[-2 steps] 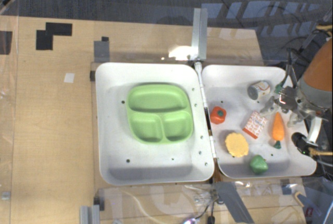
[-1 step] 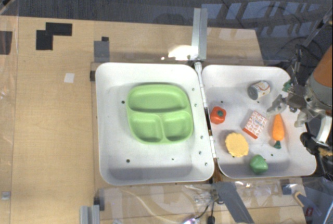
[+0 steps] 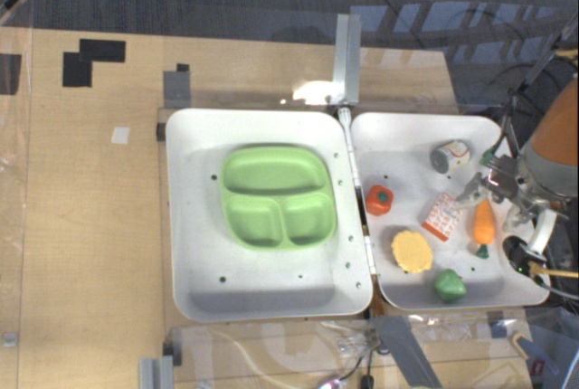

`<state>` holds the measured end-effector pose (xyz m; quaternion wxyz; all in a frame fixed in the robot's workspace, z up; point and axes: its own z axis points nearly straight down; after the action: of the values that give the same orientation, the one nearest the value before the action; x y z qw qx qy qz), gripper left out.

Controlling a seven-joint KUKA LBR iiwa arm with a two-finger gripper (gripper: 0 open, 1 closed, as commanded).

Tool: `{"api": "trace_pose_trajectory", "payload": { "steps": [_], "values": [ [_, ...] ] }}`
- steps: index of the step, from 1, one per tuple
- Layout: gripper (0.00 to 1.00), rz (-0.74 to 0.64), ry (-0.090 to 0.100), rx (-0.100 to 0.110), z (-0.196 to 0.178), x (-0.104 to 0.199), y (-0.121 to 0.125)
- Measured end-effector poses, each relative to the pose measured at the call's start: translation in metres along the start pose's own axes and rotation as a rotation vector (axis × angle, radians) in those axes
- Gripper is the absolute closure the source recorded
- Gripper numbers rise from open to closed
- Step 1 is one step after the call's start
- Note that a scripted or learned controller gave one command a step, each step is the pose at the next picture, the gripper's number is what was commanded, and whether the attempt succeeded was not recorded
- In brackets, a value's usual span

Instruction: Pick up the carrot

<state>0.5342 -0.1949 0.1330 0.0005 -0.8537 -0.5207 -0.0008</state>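
You cannot tell the gripper (image 3: 507, 197) finger state; it is blurred, cut off at right, hanging just beside the carrot (image 3: 485, 222).

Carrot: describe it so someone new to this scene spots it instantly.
Start at the right-hand white bin, the one without the green divided plate. Go to its right side, beside the gripper: the carrot lies right of the small red-and-white carton. It is the bin's only long, tapered orange piece with a green tip.
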Motion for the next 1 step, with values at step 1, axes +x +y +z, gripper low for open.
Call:
{"api": "trace_pose_trajectory", "payload": {
  "steps": [1],
  "values": [
    [0.00, 0.115, 0.000, -0.003, 0.0048, 0.0038, 0.0106]
  ]
}}
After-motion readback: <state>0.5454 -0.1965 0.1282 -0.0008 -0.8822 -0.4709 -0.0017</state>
